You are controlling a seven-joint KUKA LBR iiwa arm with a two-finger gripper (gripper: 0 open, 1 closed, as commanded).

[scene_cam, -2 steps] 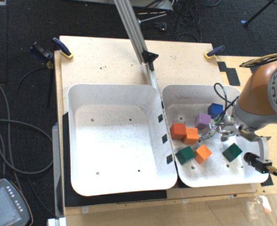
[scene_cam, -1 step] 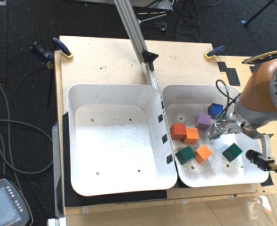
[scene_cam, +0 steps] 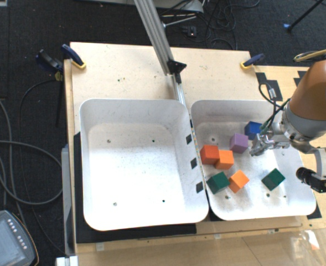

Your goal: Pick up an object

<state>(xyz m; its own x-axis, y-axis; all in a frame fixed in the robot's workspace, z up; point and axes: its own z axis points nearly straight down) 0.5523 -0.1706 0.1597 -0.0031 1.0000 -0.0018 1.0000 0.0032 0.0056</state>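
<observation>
The gripper (scene_cam: pixel 259 147) hangs low in the right bin (scene_cam: pixel 295 206), just right of the purple block (scene_cam: pixel 239 142) and just near of the blue block (scene_cam: pixel 253 128); whether it is released or clenched I cannot tell, and nothing shows between its tips. Bare floor lies along the bin's far wall and near its right edge. Left of the purple block, two orange blocks (scene_cam: pixel 217 157) touch, with a dark green block (scene_cam: pixel 218 181) and a third orange block (scene_cam: pixel 239 180) nearer, and another green block (scene_cam: pixel 273 179) to the right; the left bin (scene_cam: pixel 91 165) sits alongside.
</observation>
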